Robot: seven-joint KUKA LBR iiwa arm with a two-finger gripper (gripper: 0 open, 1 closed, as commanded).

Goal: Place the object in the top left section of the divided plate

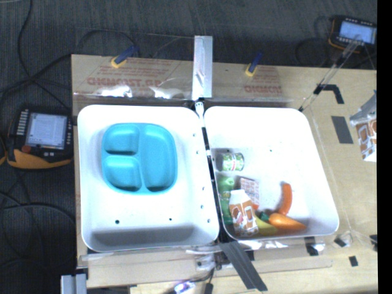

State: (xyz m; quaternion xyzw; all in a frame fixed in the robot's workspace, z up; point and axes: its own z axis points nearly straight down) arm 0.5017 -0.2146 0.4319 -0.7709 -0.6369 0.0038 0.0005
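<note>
Several toys [257,207] in right bin [306,139]

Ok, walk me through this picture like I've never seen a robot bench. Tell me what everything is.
One camera looks down at a slant on a wooden bench holding two shallow white bins. The left bin contains a blue divided plate with three sections, nothing on it yet. The right bin holds a pile of toy groceries: a green can, a small carton, an orange carrot and a sausage-like piece. Control pendants with screens sit at the far left and top right. Nothing is being held.
</note>
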